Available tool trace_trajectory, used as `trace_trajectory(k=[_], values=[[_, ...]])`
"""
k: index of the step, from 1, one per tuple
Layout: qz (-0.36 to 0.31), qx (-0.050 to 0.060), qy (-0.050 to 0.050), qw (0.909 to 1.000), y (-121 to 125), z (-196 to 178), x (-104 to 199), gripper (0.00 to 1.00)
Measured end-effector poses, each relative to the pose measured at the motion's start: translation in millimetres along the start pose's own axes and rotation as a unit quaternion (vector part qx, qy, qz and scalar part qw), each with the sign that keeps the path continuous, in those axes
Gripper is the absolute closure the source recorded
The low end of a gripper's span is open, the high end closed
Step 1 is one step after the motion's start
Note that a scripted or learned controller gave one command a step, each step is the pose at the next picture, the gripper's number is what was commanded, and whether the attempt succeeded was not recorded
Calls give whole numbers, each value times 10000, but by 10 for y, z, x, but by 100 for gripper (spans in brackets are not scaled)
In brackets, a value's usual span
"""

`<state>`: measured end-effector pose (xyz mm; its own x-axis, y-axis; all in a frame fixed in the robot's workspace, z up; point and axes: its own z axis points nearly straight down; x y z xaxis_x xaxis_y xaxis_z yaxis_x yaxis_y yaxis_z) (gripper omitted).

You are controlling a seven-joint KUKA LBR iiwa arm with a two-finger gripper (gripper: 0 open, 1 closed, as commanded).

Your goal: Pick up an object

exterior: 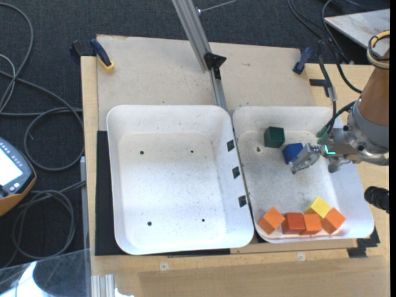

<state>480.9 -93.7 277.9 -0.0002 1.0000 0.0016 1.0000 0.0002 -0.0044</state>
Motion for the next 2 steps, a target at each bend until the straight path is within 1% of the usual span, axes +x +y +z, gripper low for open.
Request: trace_trajectory(k=[1, 2], values=[[-1, -24, -4, 10000, 6, -14, -1, 0], [3, 11, 2, 10000, -3, 410, -16, 0]])
